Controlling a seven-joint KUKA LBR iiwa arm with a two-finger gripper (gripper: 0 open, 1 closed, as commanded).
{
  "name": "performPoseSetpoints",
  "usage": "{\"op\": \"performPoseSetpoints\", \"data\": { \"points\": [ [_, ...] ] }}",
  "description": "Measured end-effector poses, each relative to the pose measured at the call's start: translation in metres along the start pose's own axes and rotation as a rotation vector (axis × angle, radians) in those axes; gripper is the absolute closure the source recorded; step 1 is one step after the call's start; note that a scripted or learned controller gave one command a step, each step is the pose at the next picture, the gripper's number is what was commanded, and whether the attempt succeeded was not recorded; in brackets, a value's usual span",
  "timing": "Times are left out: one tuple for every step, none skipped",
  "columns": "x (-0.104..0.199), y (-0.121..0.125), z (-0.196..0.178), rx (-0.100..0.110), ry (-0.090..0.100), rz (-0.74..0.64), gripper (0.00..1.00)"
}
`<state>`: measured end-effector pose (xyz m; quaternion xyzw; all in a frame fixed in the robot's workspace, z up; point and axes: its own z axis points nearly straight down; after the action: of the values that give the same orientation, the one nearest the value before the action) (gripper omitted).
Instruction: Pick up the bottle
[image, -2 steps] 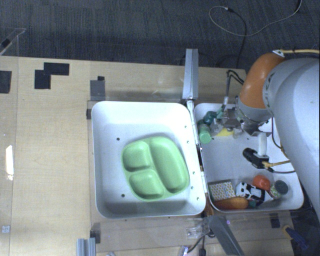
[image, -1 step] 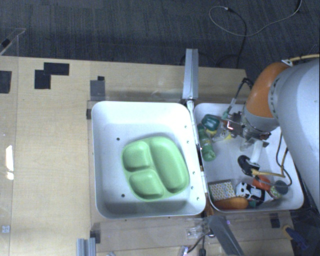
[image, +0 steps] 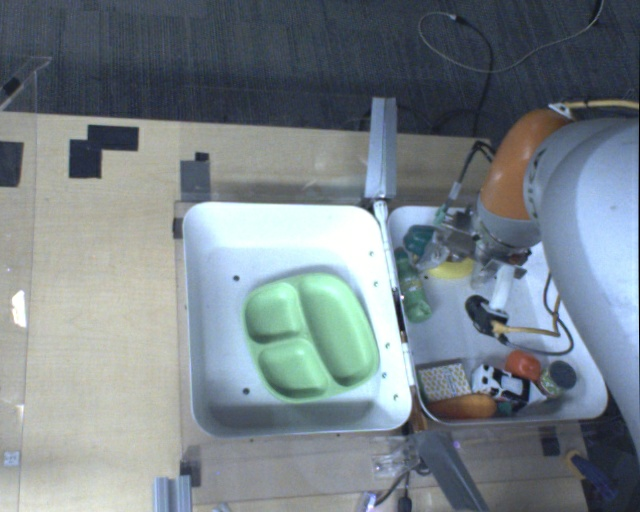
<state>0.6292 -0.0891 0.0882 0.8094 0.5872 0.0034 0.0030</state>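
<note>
Right bin (image: 590, 405): cluttered. Left bin (image: 215, 300): holds a green divided tray (image: 310, 335), nothing else seen in it. The bottle (image: 411, 290), greenish and translucent, lies on its side along the right bin's left wall, close against the divider between the two bins, with a teal object (image: 418, 238) at its far end; whether that is its cap or a separate item cannot be told. The gripper (image: 450, 248) hangs low over the far part of the right bin, near the bottle's upper end and just beside a yellow item (image: 455, 268). Its tip is lost in clutter and shadow, so whether it is wide or narrow cannot be told, and nothing is seen held. Near end of the bin: a patterned pad (image: 443, 380), an orange object (image: 465, 406), a black-and-white item (image: 498, 381), a red piece (image: 522, 364). Judgement: task not yet done. The approach looks made or nearly so; the grasp on the bottle and the lift clear of the bin are left. The wall beside the bottle leaves little room on that side.
</note>
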Motion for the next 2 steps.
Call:
{"op": "performPoseSetpoints", "data": {
  "points": [
    [0.0075,0.0125,0.0024,0.046,-0.008,0.142,0.0],
    [0.0088,0.0053,0.0013,0.004,-0.002,0.828,0.0]
  ]
}}
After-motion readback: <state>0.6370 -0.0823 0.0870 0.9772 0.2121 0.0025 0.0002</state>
